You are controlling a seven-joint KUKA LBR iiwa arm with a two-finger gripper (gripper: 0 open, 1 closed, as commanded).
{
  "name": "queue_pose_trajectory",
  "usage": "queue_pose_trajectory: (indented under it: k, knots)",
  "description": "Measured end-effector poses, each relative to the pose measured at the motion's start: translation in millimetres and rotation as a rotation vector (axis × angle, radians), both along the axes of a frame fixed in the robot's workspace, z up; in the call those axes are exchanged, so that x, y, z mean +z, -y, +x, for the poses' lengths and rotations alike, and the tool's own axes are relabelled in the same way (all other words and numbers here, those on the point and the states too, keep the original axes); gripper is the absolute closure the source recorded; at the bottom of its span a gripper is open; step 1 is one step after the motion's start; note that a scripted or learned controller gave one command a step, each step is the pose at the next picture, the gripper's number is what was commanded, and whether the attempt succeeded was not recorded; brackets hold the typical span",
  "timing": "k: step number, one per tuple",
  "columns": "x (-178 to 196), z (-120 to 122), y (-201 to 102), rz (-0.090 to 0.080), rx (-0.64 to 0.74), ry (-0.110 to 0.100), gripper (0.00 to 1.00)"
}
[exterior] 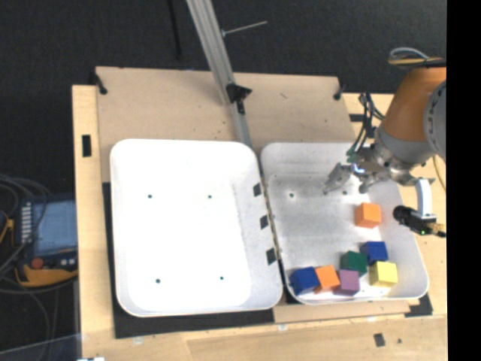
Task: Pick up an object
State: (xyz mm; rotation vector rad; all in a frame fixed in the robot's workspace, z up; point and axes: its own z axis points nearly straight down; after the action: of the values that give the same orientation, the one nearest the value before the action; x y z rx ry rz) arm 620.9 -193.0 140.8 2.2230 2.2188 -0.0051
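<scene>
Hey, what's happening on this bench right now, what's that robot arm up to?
A grey and orange robot arm reaches in from the right over the right-hand bin, its claw near the bin's far end. Nothing is visibly between the claw's fingers. Small blocks lie in that bin: a lone orange block near the claw, and a cluster along the near edge, including a blue block, a purple block and a yellow block. The left-hand bin sits alongside.

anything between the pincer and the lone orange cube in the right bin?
No. In the camera view, only bare white floor of the right bin lies between the pincer and the lone orange cube.
</scene>
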Motion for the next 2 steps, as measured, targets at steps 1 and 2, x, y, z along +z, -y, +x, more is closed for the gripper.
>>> queue_pose_trajectory:
  k: [1,2]
  knots:
    - [-45.1,0.2,1.5,-0.001,-0.002,0.002,0.00]
    - [-31.3,1.6,2.3,0.000,-0.005,0.008,1.00]
